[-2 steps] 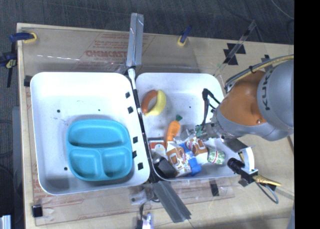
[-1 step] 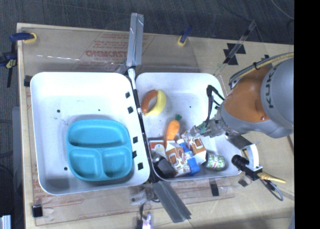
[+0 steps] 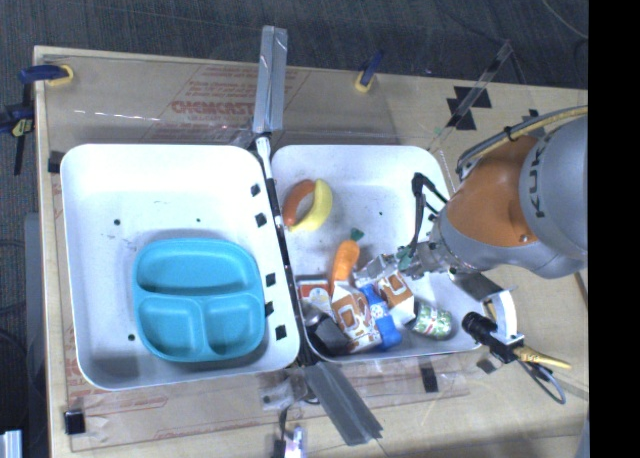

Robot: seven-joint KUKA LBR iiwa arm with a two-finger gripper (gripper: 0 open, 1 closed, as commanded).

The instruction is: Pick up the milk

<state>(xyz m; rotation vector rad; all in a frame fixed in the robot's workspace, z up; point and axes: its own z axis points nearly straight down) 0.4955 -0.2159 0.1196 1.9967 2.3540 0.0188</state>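
- Down at the near end of the right bin [image 3: 385,168], my gripper [image 3: 402,264] sits low among the clutter, just beside a small heap of packets; its tip is buried in shiny parts and I cannot tell how the jaws stand.
- I see nothing lifted clear of the bin floor, so I judge the pick as not yet done: the arm [image 3: 520,208] is over the right spot, but closing on the milk and raising it are what is left.
- I take the milk carton [image 3: 352,316] to be the small white box with orange-brown print, lying on its side near the bin's near wall, to the left of the gripper and close to it.
- It looks tipped over, not upright, and pressed against its neighbours, so I expect a crowded grasp.
- A blue packet [image 3: 380,314] lies touching its right side, and a dark item [image 3: 328,334] sits at its near-left corner.
- A green and white can [image 3: 433,322] rests further right, near the bin's near-right corner.
- An orange carrot [image 3: 345,259] lies just beyond the heap, and further off a yellow banana [image 3: 318,208] curls round a reddish piece.
- Across the divider, the left bin [image 3: 110,186] holds a blue tray [image 3: 200,298] with three compartments, well apart from the work.
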